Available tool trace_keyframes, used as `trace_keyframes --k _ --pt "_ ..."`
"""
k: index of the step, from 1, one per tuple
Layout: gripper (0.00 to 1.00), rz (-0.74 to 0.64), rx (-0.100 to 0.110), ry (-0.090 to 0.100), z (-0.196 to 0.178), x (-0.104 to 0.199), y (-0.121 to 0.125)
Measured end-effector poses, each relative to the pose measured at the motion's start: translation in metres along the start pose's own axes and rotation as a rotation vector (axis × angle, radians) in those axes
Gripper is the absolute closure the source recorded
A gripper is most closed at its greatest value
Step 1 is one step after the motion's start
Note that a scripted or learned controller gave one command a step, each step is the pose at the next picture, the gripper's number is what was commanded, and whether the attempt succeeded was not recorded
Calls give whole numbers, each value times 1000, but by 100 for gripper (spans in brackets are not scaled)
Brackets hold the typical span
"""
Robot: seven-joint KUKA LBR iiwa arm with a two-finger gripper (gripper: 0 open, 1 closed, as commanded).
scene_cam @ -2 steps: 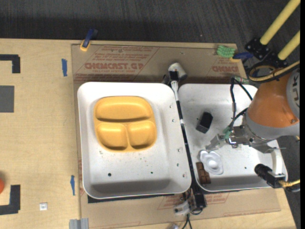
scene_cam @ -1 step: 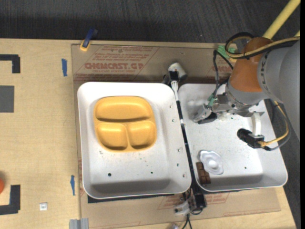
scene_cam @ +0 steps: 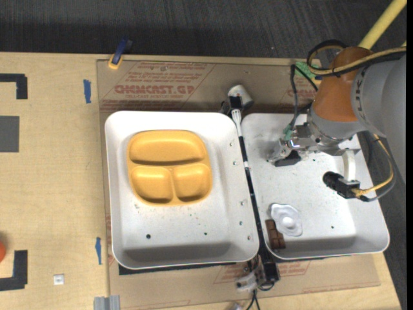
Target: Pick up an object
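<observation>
A yellow three-compartment plate [scene_cam: 170, 166] lies in the left white bin [scene_cam: 122, 237]. In the right white bin [scene_cam: 368, 231], a small clear plastic piece [scene_cam: 285, 217] rests near the front left, with a small brown block [scene_cam: 276, 235] against the bin's left wall just in front of it. My gripper [scene_cam: 286, 152] is down in the back left part of the right bin, well behind the clear piece and apart from it. The grey arm [scene_cam: 381, 102] with its orange band [scene_cam: 335, 92] hides the bin's back right.
A black connector with a yellow cable [scene_cam: 342, 183] hangs off the arm over the right bin's middle. A black divider strip [scene_cam: 248, 173] runs between the bins. A small white and black fitting [scene_cam: 237, 97] sits behind them on the cardboard.
</observation>
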State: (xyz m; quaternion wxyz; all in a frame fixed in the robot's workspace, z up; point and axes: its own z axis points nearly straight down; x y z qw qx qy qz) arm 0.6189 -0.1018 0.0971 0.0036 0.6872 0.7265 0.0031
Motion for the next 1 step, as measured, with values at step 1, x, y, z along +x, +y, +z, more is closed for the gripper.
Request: trace_keyframes --k 1 --pt "100 262 8 -1 -88 27 38"
